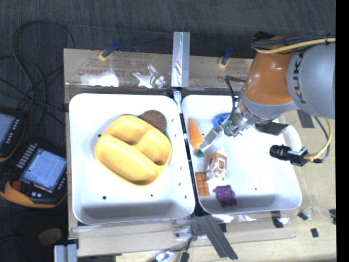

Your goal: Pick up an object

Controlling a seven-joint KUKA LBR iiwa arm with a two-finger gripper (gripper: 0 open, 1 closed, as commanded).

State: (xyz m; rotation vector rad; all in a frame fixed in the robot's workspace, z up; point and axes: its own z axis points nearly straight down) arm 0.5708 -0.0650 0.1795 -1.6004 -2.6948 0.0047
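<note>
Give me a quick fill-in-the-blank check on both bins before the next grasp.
1. The big yellow toy lies in the ____ bin.
2. The carrot lies against the right bin's ____ wall.
3. The purple block sits near the right bin's ____ edge.
4. The gripper hangs over the ____ bin.

Missing words: left; left; front; right

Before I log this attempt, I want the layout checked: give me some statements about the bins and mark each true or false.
1. The big yellow object lies in the left bin. True.
2. The carrot lies in the left bin. False: it is in the right bin, by the divider.
3. The purple object sits near the right bin's front edge. True.
4. The gripper hangs over the left bin. False: it is over the right bin, beside the carrot.
5. The brown disc touches the purple object. False: it is beside the yellow object.
</note>
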